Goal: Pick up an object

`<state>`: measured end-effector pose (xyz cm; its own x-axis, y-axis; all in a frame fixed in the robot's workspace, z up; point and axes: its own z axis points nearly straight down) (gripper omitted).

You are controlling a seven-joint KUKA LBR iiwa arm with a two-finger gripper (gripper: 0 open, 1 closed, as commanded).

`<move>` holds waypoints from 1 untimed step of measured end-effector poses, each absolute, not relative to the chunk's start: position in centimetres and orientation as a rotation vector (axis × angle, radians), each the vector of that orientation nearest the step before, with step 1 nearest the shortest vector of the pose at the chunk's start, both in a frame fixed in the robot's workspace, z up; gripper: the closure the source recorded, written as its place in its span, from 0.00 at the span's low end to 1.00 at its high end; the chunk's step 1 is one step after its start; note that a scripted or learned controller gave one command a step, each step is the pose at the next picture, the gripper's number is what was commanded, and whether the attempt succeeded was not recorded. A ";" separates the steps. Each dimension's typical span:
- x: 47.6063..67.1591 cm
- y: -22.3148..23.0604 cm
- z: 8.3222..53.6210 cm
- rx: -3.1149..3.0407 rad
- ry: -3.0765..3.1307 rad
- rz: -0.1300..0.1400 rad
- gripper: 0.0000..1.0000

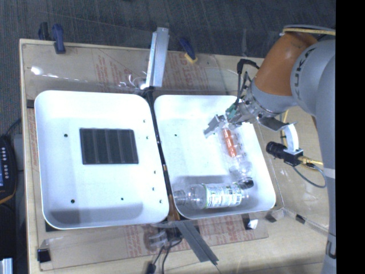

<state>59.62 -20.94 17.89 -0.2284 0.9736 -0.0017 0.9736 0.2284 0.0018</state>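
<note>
grey two-finger gripper (218, 123), finger state unclear, hovers beside a light, slippery clear plastic bottle with orange contents (232, 147), best gripped mid-body.

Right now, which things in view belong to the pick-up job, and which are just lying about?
Belongs to the job:
- gripper, over the right bin
- clear bottle with a white label, lying along that bin's near wall
- small clear bottle with orange contents, near the gripper

Just lying about:
- left bin with its dark ribbed panel
- blue clamps on the bench edge
</note>
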 end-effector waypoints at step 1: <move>61.2 -21.0 18.6 1.884 2.510 0.001 0.00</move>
